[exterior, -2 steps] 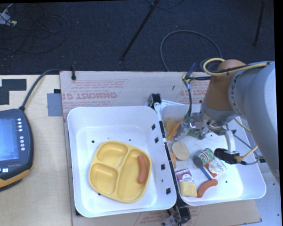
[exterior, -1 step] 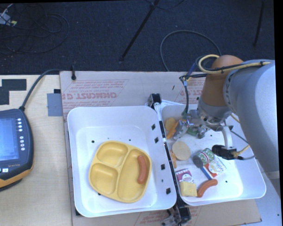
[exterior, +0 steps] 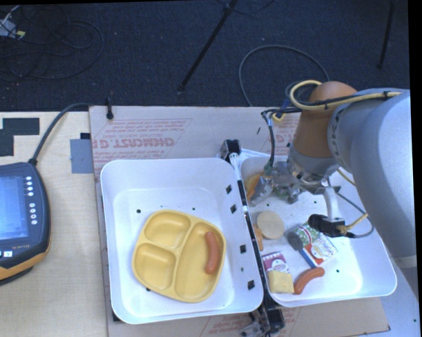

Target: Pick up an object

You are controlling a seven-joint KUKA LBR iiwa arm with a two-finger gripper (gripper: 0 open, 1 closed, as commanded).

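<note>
One cam, fixed above bench (exterior: 58, 135), slanted down on both bins (exterior: 121, 181), mid-range.

bins (exterior: 122, 195) white | tray (exterior: 178, 255) yellow | sausage (exterior: 212, 252) orange-red | arm (exterior: 376, 158) grey, orange band

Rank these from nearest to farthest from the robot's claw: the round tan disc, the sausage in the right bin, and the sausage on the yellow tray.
From the gripper:
1. Round tan disc, just below it, right bin.
2. Sausage in the right bin, near that bin's front edge.
3. Sausage on the yellow tray, left bin.
</note>
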